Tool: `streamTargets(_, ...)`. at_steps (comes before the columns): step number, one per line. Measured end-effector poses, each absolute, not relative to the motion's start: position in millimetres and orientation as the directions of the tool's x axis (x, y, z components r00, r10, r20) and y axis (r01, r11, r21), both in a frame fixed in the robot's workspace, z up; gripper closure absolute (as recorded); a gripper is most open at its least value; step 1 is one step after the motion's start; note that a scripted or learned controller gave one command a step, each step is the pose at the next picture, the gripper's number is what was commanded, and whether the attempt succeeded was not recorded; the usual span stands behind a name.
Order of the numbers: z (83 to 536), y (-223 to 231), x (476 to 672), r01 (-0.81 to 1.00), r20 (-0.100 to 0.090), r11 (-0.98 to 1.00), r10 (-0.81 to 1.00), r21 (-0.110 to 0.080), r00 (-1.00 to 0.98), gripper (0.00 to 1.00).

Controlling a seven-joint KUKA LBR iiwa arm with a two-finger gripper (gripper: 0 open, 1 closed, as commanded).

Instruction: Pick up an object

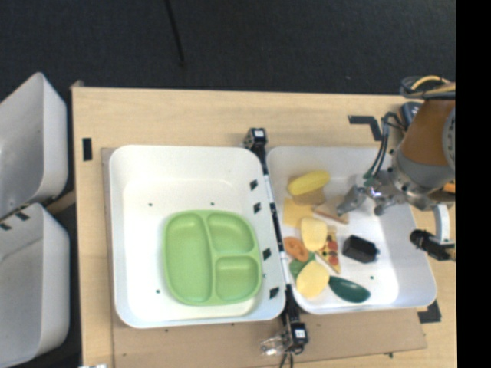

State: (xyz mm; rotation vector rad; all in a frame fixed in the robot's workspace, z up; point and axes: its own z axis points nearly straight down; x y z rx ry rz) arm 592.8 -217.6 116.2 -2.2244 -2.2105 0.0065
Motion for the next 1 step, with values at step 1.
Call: streamTargets(1,104.6,-219.0,595.9,1.000,0.000,-0.004,1.000,0.005,0.004,0.00)
